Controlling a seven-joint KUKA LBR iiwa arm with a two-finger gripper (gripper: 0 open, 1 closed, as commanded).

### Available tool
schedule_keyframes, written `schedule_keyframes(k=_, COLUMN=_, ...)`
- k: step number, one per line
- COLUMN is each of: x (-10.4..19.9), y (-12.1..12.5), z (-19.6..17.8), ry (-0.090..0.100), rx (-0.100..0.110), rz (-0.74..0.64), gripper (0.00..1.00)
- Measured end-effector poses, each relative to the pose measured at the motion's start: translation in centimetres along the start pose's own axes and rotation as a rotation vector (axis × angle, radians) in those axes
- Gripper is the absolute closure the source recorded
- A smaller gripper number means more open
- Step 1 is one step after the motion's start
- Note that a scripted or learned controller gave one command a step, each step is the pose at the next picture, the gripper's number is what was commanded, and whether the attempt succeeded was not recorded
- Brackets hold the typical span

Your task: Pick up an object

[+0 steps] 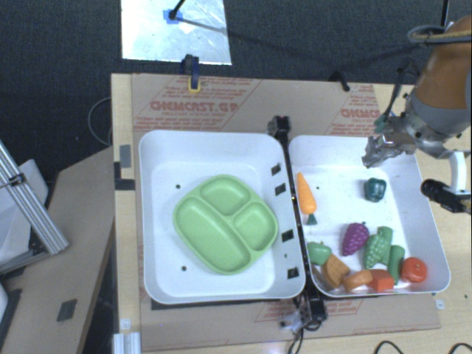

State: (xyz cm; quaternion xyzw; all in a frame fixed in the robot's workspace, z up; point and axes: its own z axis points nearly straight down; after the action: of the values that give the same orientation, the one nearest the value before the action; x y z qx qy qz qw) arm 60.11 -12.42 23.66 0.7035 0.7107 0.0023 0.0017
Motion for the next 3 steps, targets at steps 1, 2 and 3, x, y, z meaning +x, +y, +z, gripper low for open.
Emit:
schedule_keyframes(k=1, x=4.1, y=3.3, z=1.9, ry=0.0, rx=0.002, rz=0.001, gripper=1.0)
schedule_keyframes(k=2, x=5.5, y=4.7, z=2.2, ry=-0.001, rx=0.002, rz=0.003, gripper=1.0)
schedule_keyframes(k=3, x=6.7, y=4.6, z=0.9, ry=-0.001, rx=0.002, rz=0.004, gripper=1.0)
